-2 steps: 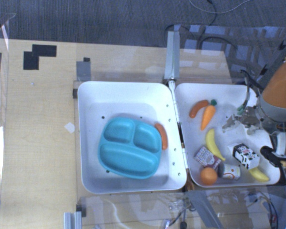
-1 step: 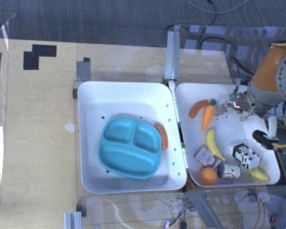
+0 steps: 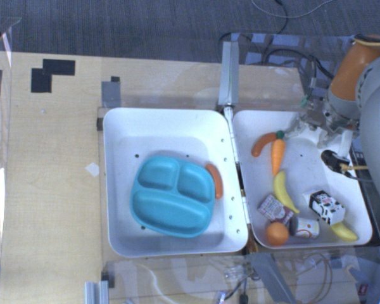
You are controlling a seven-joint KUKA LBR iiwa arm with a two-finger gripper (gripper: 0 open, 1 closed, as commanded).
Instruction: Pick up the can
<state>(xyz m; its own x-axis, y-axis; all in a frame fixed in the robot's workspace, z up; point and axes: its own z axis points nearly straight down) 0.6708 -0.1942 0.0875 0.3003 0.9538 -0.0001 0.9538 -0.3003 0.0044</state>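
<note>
So in the camera view, the arm (image 3: 367,87) sits over the back-right corner of the right bin (image 3: 304,122), and its gripper (image 3: 326,126) hangs near that bin's far wall. Whether the jaws are spread or pinched can't be told from this angle; nothing is visibly caught in them.

Taking the right bin as the landmark: the can (image 3: 304,227) looks like the small cylinder lying on its side at the bin's front edge, touching an orange (image 3: 277,234) on one side. Just behind it there's a crinkly snack packet (image 3: 272,206), a banana (image 3: 282,191), and a black-and-white box (image 3: 326,208), with a second small banana (image 3: 344,232) in the front-right corner. A carrot (image 3: 277,156) and an orange sausage-shaped thing (image 3: 262,143) lie toward the back.

Left of the right bin, the other bin holds a blue divided plate (image 3: 173,196) with a hot dog (image 3: 214,180) beside it.

Progress: basically nothing done yet. The can is on the bin floor, well apart from the gripper. Reach, descend, grasp and lift are all left, and it's a crowded spot.
</note>
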